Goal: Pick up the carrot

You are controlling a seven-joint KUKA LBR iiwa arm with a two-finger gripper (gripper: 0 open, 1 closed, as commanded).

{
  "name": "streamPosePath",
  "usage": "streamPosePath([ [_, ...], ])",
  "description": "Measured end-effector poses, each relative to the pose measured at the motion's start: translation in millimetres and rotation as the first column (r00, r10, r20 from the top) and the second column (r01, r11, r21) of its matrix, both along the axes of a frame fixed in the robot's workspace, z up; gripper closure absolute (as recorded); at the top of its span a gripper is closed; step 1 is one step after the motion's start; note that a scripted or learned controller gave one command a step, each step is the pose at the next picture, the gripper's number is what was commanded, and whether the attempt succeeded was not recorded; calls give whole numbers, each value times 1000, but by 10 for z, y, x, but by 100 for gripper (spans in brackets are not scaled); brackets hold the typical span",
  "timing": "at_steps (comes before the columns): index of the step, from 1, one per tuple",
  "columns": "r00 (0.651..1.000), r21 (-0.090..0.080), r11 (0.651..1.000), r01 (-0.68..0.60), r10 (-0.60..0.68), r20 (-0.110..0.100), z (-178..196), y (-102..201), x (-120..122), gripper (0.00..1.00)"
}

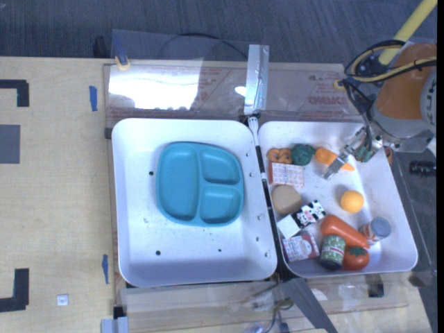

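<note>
So the carrot (345,231) is sitting in the right bin (401,207), lower part, near the front. It's the long orange thing w/ its long axis running diagonal, upper-left to lower-right, the lower-right end butting up against a red tomato-ish thing (356,257) and a green can (333,250) just beside it on the near side.

Gripper (340,164) is up near the back of the same bin, right by a small orange piece (324,156). Can't tell if it's spread or closed, too small + blurry at the tip, and I don't see anything clearly between the tips. So the carrot lies toward the front edge from the gripper, well apart, w/ an orange ball (352,200) roughly between them. IMO the next move needs to travel down-frame past that ball and turn the wrist so the tips close across the carrot's diagonal, not along it.

Counts: 2 bins, 1 arm, 1 carrot, 1 orange ball, 1 green can, 1 blue divided plate (200,183) in the left bin (132,207) (3 compartments). Rest of the right bin is clutter, approx a dozen bits, hard to count exactly.
</note>
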State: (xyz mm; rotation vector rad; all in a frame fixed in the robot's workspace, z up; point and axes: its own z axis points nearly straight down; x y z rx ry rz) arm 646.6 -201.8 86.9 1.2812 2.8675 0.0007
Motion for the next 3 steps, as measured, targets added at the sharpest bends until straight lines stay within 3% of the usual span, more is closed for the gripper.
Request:
streamPosePath([
  [1, 978, -3, 978, -208, 208, 5, 2, -197, -10, 0],
  [2, 978, -6, 978, -207, 207, 13, 128, -203, 9, 100],
  [3, 978, -5, 979, -206, 206, 21, 1626, 1010, -34, 100],
])
